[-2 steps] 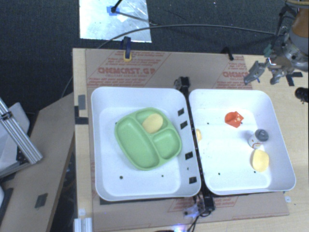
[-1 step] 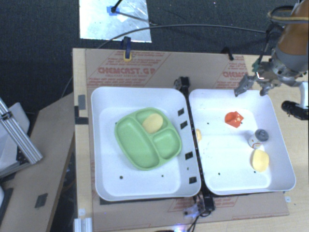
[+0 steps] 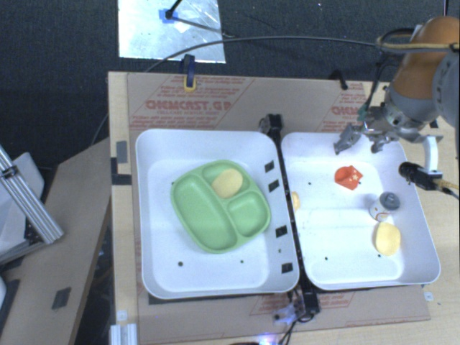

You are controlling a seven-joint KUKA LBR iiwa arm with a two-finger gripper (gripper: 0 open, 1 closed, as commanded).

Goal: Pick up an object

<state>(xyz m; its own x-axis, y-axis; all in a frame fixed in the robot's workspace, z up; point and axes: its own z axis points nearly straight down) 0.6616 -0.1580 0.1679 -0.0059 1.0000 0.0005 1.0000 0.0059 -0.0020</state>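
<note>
Arm cut off at the frame's right edge. Jaws (image 3: 363, 141) spread wide, holding nothing, hovering over the right bin (image 3: 316, 272) at its 12 o'clock rim. Below, at 6 o'clock from the jaws: one red object (image 3: 348, 177), one grey disc (image 3: 389, 200) with blurred detail, one yellow piece (image 3: 387, 238). In the left bin (image 3: 162, 272): one green divided tray (image 3: 208, 218) carrying one yellow item (image 3: 228, 183).

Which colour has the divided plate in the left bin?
The divided plate is light green, seen clearly in the camera view.
</note>
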